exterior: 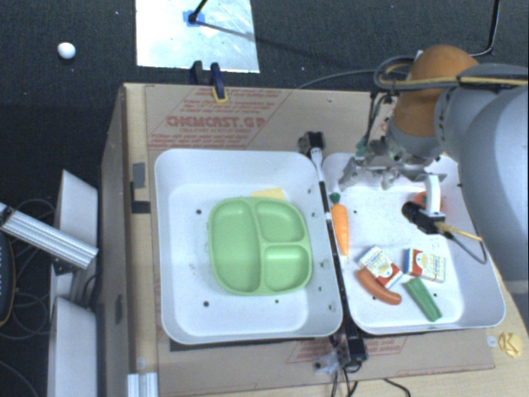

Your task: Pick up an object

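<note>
From the camera view, two white bins sit side by side on the tabletop [215, 122]. The left bin [186, 308] carries one green divided plate [258, 246], and one flat yellow piece [269, 193] peeks out from under the plate's far edge.

Over to the right bin [473, 298], where all the pickable things lie (six by my count). One carrot [339, 228] lies along the bin's left wall, green tip towards the far side. One reddish sausage [378, 286] lies near the front, and one green cucumber [422, 298] is just beside it to the right. Two small printed cartons sit behind them: the first carton [378, 262] touches the sausage, and the second carton [425, 265] is near the cucumber. One small orange-red piece [431, 195] shows close under the arm, too hidden to name.

The grey arm [488, 139] reaches in from the right, its orange band [430, 89] high over the bin's far edge. The tool [384, 170] points down at the bin's far end, well apart from the carton group. It has nothing in its grip that I can see. Spread or pressed together? I cannot tell.
</note>
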You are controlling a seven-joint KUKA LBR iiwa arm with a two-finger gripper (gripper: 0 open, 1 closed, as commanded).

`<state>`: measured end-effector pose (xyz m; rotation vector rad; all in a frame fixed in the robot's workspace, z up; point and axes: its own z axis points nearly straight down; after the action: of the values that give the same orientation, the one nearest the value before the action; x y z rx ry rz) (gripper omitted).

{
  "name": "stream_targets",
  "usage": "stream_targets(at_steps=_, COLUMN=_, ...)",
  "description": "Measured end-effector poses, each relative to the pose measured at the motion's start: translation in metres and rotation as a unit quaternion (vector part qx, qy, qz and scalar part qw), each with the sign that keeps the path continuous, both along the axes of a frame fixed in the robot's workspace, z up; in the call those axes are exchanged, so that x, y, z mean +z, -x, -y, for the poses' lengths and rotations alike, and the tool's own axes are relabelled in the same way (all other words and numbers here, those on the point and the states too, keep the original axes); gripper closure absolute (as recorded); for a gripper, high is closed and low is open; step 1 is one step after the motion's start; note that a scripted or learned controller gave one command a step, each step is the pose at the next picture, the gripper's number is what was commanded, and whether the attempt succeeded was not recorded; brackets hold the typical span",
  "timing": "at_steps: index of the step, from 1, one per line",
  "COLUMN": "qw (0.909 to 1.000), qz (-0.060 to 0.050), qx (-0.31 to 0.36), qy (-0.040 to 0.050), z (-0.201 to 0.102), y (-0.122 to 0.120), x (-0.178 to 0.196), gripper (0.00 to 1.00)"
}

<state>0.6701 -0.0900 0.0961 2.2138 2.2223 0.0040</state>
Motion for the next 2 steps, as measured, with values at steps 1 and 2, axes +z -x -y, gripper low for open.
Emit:
stream_targets(at_steps=1, qw=1.0000, qz=-0.002, qx=0.000, qy=-0.0004, z=-0.003, y=0.001, x=-0.011, gripper=0.00)
stream_targets(at_steps=2, qw=1.0000, qz=0.000, qx=0.001, qy=-0.0002, z=-0.003, y=0.000, x=0.000, gripper=1.00)
